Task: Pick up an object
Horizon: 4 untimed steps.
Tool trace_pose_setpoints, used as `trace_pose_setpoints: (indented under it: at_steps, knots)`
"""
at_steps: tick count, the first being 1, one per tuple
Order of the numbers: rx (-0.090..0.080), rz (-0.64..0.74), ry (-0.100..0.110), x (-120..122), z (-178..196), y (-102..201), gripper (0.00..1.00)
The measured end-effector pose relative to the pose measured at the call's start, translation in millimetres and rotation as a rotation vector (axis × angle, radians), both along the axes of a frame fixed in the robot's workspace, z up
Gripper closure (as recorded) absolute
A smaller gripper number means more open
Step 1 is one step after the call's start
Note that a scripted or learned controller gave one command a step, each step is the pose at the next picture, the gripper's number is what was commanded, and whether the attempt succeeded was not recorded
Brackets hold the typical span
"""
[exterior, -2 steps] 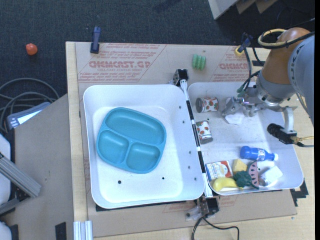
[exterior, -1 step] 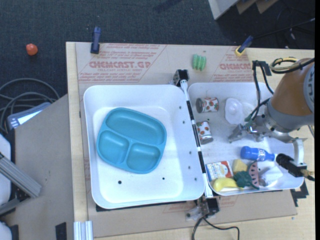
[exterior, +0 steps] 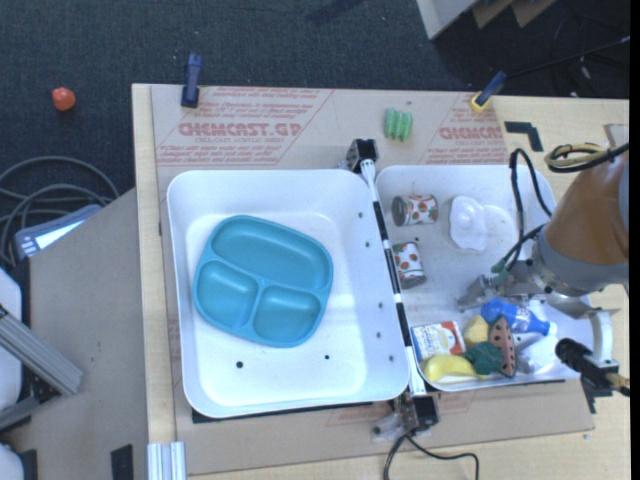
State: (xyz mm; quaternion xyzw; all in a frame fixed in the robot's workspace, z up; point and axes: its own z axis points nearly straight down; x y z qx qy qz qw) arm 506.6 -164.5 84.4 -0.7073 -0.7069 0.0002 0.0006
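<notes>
The gripper (exterior: 487, 290) hangs low inside the right bin (exterior: 437, 181), just above the blue bottle (exterior: 512, 317); whether its fingers are apart or together cannot be told. Below the bottle lie a yellow banana (exterior: 447, 368), a green toy (exterior: 485, 357) and a small carton (exterior: 436, 339). Up from the bottle sit two spotted cans (exterior: 412, 210) and a white cup (exterior: 468, 220).

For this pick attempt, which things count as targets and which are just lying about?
Job: gripper over the right bin; two spotted cans, white object, blue bottle, yellow toy, snack packet.

Lying about: blue divided plate, green object, orange ball.
</notes>
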Motion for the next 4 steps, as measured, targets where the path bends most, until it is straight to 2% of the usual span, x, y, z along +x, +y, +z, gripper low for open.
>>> trace_pose_setpoints:
  at_steps: [1, 2, 3, 4]
  knots:
    - [0.000, -0.001, -0.001, -28, 0, -17, 0.00]
    - [-0.003, 0.000, -0.009, -25, 12, -17, 1.00]
    - [0.000, 0.002, -0.003, 33, 69, 42, 1.00]
    - [0.000, 0.001, -0.001, 33, 69, 41, 0.00]
